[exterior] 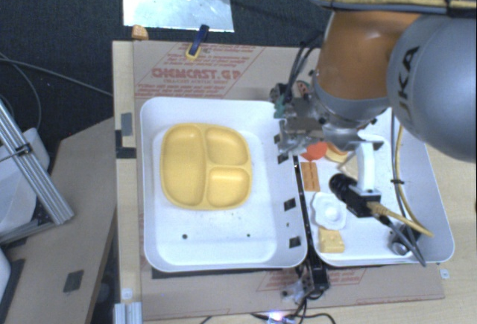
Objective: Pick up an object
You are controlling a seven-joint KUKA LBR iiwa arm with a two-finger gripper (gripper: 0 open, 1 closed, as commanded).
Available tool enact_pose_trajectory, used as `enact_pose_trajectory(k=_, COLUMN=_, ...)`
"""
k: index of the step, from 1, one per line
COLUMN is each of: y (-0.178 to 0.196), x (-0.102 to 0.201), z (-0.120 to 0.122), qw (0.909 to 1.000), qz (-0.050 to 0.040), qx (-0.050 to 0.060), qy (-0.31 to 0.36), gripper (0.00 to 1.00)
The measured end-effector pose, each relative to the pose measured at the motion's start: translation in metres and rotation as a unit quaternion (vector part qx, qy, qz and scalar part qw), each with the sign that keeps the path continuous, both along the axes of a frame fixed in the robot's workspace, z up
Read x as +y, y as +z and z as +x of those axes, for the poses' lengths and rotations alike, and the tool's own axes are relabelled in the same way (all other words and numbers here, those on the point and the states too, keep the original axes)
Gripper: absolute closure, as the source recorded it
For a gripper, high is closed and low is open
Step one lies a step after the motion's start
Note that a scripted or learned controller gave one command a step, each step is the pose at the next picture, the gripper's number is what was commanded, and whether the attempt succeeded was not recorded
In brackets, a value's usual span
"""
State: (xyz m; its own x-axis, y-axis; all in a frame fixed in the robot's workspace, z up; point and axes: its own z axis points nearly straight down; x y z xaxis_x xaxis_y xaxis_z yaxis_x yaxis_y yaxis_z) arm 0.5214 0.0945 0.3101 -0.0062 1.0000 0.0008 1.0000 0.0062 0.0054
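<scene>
The claw (317,138) hung over the right bin (432,240); the red piece (316,150) lay just at its six o'clock. Whether it was clenched, I could not tell.

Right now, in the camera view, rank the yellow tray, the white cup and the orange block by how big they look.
1. Yellow tray
2. White cup
3. Orange block, though the cup looks only a little bigger.

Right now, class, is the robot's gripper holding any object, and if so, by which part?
It cannot be told. The gripper is low over the right bin, hidden beneath the wrist.
</scene>
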Motion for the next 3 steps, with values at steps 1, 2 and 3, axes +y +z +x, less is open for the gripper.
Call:
enact_pose_trajectory(k=1, y=0.053, x=0.0409, z=-0.025, qw=1.0, qz=0.0016, qx=-0.001, qy=0.002, gripper=1.0)
enact_pose_trajectory(k=2, y=0.0611, x=0.038, z=-0.0235, qw=1.0, qz=0.0, qx=0.0, qy=0.002, gripper=1.0)
enact_pose_trajectory(k=3, y=0.0605, x=0.038, z=-0.0236, qw=1.0, qz=-0.0001, qx=0.0, qy=0.002, gripper=0.0)
